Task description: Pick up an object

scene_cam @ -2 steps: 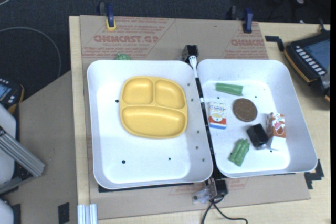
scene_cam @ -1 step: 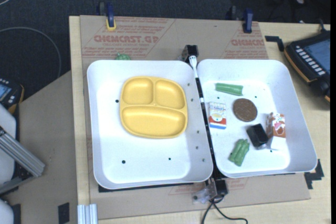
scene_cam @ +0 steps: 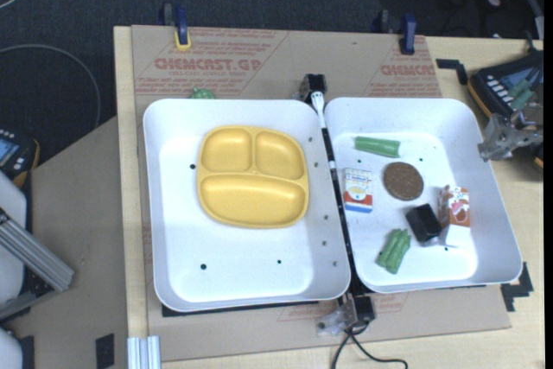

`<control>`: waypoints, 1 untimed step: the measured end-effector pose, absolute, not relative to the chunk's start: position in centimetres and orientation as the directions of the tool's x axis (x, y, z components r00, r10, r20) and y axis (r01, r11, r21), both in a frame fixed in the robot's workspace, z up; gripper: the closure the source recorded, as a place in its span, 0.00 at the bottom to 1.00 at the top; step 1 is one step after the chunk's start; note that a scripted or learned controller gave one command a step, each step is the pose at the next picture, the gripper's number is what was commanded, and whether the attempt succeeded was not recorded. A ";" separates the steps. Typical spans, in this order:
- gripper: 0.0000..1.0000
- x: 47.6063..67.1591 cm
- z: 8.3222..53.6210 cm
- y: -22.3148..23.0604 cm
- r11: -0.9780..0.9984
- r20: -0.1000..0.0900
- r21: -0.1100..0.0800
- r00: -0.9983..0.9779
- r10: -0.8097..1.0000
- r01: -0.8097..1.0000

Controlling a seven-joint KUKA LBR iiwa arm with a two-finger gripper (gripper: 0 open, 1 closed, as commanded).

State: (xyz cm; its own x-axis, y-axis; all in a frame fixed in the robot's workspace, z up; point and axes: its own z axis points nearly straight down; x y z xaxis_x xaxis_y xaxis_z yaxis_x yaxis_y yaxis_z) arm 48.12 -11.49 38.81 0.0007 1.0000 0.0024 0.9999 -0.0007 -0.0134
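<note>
1. Bins sit side by side on the brown board – left bin (scene_cam: 173,212) and right bin (scene_cam: 471,134), rims touching down the middle.
2. Left bin holds a yellow divided plate (scene_cam: 253,177), lying flat toward the far half of the bin.
3. Everything small is in the right bin. We count six things:
   - a flat green piece (scene_cam: 376,146) near the far wall
   - a brown round disc (scene_cam: 403,181) just in front of it
   - a small white carton (scene_cam: 358,190) with red and blue print, left of the disc, close to the bin's left wall
   - a black block (scene_cam: 423,223) near the middle
   - a red-and-white packet (scene_cam: 455,207) just right of the black block, looks like it's touching it
   - a bumpy green item (scene_cam: 394,251) toward the near wall
4. Gripper (scene_cam: 505,138) is a grey metal shape off the right bin's right rim, well away from every item – we can't tell if it's open or closed, and nothing is visibly in it.
</note>
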 end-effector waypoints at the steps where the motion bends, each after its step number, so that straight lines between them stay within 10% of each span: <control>1: 1.00 48.0 54.3 -7.3 0.004 -0.002 0.019 -0.004 1.000 1.000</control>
State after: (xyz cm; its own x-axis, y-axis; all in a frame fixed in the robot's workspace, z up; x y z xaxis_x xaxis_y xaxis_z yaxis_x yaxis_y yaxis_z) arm 47.99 -7.33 54.32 -0.0041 1.0000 -0.0017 0.9998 0.0041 0.0190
